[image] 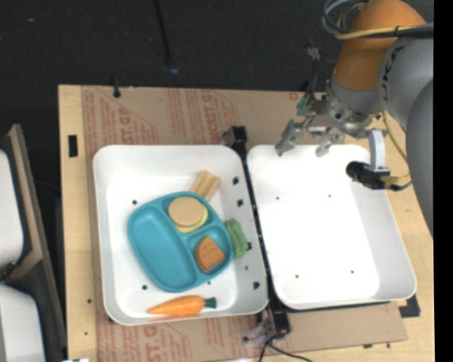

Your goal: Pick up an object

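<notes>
We see red printing repeated in strips on the cardboard [147, 115] under the bins, but it is too small and blurred for us to read; no other label or brand shows.

The gripper [305, 143] hangs over the far edge of the right bin [377, 266], its two fingers spread wide apart with nothing between them. One fingertip points down near the bin's far left corner, the other a little to its right.

The things that could be picked all lie in the left bin [109, 202], well apart from the gripper, across the divide between the two bins and toward the near side. We count them so: one blue tray [155, 251] with compartments, lying at a slant in the middle of the bin; one round tan disc [188, 212] in the tray's far compartment; one brown waffled piece [210, 254] in the tray's right compartment; one pale wooden block [206, 184] just beyond the tray's far edge, touching or nearly touching it; one green piece [236, 237] at the tray's right rim; one carrot [179, 306] lying along the bin's near wall, apart from the tray.

Of these the block is nearest the gripper, the carrot farthest. We count two bins and one arm [374, 44]
</notes>
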`<state>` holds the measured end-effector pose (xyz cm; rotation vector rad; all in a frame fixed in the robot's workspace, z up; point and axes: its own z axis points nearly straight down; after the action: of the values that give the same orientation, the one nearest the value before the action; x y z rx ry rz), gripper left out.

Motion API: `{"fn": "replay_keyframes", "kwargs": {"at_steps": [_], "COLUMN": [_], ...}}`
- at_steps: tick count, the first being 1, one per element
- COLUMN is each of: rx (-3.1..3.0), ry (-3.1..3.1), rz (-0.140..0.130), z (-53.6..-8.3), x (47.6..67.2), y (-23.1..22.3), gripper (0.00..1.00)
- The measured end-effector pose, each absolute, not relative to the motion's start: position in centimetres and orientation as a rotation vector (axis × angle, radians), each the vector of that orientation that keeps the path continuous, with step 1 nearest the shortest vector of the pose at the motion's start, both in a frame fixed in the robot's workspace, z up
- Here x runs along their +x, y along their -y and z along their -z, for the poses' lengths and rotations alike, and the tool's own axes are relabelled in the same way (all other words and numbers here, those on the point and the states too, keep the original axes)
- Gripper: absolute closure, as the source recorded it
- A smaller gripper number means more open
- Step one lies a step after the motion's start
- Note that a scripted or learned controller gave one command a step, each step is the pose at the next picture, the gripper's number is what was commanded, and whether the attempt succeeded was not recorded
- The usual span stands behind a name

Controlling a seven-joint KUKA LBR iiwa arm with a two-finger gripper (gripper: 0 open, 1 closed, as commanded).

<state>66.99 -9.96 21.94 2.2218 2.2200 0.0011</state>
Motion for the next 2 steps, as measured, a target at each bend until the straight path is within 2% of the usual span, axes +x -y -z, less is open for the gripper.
{"fn": "replay_keyframes", "kwargs": {"at_steps": [1, 2], "rx": [2.221, 2.221], "ry": [-2.219, -2.220], "rz": [-0.002, -0.001], "z": [-23.02, -22.97], "x": [67.02, 67.01], "y": [10.01, 10.00], "gripper": [1.00, 0.00]}}
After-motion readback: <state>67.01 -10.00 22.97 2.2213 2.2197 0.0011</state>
